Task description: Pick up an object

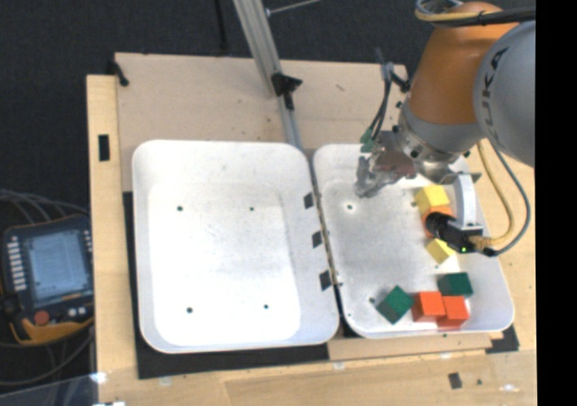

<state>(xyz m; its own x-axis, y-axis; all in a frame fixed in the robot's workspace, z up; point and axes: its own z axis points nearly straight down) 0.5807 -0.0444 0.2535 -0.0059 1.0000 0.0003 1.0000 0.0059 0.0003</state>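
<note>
Gripper (368, 180) over far-left of right bin (361, 242), grip state unreadable.
Blocks sit well right and near: yellow block (433, 198), green block (393, 304), orange block (429, 306).

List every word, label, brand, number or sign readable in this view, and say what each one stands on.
"KU": dark letters running down the grey arm casing beside the orange band; the rest of the word is cut off.
Teach pendant at the bench's left: its lit screen shows content, too small and blurred to read.
Blocks in the right bin, the left bin and the end effector: no readable markings.
</note>
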